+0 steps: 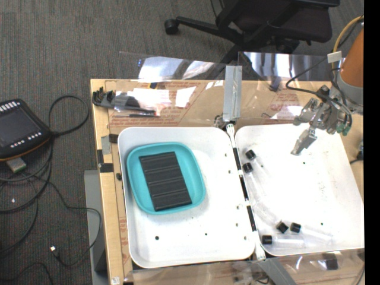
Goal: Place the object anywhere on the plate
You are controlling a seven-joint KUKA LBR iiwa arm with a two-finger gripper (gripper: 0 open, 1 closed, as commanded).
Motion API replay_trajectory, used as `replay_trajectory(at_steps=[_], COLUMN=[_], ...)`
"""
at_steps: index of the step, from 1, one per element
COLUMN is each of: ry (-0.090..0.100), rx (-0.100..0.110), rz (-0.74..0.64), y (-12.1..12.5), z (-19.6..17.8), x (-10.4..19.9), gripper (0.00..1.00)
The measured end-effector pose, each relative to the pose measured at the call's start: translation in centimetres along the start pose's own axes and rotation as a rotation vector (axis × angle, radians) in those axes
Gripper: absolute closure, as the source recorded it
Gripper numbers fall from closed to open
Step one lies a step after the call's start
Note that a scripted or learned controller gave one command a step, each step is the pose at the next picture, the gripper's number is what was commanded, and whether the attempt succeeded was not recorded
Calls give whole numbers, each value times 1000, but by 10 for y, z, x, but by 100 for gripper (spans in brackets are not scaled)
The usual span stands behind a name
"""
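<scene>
Black and ribbed, the flat rectangular object [165, 180] lies on the turquoise plate [199, 186], its long side running slightly aslant and covering most of the plate's floor. That plate, a rounded square with a raised rim, sits in the left white bin [184, 245], toward the bin's upper-left part.

Just across the divider is the right white bin [332, 206]. Small black cylindrical caps [250, 155] lie near its left wall, and a few more [282, 225] rest by the lower edge beside what looks like clear tubing.

Above the upper part of the right bin hangs the gripper [301, 145], well apart from the plate and the black object. Nothing sits between its fingers [304, 140], which point down and to the left; whether they are spread or closed cannot be told from this angle.

Beyond the bench, a tablet-like control pendant [18, 129] with its cables lies on the carpet at left, and an office chair base [255, 16] stands behind.
</scene>
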State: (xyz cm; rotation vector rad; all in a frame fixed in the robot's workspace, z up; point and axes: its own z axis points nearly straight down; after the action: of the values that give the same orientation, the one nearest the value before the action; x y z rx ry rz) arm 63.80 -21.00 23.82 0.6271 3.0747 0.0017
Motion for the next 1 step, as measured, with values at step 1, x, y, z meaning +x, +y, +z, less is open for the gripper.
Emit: replay_trajectory(at_steps=[1], ry=[-2], rx=[0], rz=[-175], y=[0], z=[-5], x=[0], gripper=[0])
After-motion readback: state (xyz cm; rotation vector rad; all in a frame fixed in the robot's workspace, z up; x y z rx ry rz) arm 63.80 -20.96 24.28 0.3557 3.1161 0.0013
